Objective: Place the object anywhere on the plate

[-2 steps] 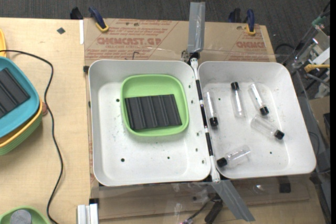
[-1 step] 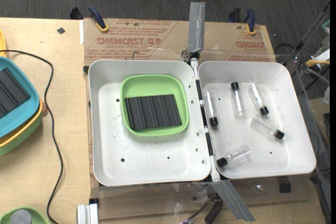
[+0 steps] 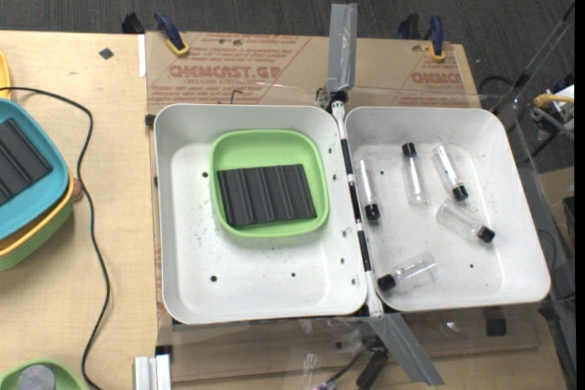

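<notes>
Five clear tubes with black caps, one at (image 3: pixel 414 173), lie scattered in the right bin (image 3: pixel 512 196), at three o'clock from the green plate (image 3: pixel 315 151). The plate sits in the left bin (image 3: pixel 183 269), carrying a dark ribbed insert (image 3: pixel 267 195) and no tube. Judging by this, nothing is placed yet; picking and carrying remain. The tool's state cannot be told.

The pose of the arm cannot be told from the camera view; nor can the state of the gripper.
</notes>
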You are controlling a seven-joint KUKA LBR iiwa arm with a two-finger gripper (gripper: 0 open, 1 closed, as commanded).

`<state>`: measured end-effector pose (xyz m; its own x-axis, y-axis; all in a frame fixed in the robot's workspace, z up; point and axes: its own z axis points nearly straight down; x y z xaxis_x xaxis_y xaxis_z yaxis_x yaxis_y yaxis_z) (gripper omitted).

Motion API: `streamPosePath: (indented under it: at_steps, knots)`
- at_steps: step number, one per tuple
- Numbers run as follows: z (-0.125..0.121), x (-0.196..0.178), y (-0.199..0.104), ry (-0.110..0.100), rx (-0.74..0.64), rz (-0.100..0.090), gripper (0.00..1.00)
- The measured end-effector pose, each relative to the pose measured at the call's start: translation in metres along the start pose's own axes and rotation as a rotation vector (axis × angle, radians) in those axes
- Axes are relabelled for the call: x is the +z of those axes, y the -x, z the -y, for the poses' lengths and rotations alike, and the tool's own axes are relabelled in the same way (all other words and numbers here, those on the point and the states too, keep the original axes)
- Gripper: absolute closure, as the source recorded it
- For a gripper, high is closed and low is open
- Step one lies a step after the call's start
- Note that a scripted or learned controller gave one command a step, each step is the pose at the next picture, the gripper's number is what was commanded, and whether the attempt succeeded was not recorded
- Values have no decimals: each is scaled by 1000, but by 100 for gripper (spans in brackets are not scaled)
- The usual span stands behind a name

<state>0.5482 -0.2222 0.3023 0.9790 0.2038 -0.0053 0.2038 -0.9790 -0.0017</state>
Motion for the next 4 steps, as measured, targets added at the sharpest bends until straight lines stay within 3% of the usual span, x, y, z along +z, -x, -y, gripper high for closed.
streamPosePath:
  at_steps: [1, 3, 4]
  knots:
    - [12, 42, 2, -1, 5, 1, 0]
    - [10, 23, 49, -1, 8, 0, 0]
    - [26, 33, 59, -1, 10, 1, 0]
